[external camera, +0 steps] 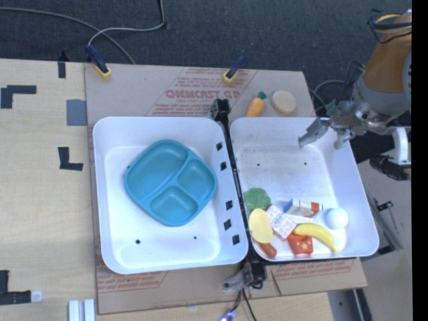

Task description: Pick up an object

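My gripper (326, 135) hangs over the far right corner of the right bin (287, 162), open, with nothing between its fingers (309, 134). The toy food lies in a heap at the bin's near end, well in front of the gripper: a green broccoli (256, 198), a yellow piece (261, 226), a red sausage (267, 249), two small cartons (304, 208), a banana (318, 236), a red fruit (301, 245) and a white egg (336, 217).
A blue divided plate (172, 181) lies in the left bin (110, 179). Behind the right bin, on the cardboard, sit a toy carrot (255, 105) and a beige round piece (283, 101). Black clips line the shared wall between the bins.
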Available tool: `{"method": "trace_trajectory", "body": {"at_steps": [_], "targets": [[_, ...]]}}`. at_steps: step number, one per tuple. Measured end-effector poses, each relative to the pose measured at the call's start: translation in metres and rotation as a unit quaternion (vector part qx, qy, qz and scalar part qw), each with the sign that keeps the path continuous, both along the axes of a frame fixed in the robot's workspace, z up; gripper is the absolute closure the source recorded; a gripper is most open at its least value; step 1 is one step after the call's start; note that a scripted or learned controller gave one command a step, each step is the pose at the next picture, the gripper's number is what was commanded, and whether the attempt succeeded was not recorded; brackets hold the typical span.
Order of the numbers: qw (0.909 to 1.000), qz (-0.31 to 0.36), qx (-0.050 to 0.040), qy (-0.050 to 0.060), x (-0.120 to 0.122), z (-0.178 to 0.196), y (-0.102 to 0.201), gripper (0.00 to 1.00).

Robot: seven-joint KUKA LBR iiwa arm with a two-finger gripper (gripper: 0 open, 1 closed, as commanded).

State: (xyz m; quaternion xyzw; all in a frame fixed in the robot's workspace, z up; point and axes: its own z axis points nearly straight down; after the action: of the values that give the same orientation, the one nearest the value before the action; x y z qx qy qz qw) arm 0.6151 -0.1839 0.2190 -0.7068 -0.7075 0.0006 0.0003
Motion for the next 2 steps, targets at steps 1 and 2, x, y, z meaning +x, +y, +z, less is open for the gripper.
{"method": "trace_trajectory", "body": {"at_steps": [1,2], "targets": [[1.0,0.0,0.0011,0.002,-0.068,-0.102,0.063,0.0],[1.0,-0.001,-0.0004,-0.001,-0.121,-0.004,0.033,0.0]]}}
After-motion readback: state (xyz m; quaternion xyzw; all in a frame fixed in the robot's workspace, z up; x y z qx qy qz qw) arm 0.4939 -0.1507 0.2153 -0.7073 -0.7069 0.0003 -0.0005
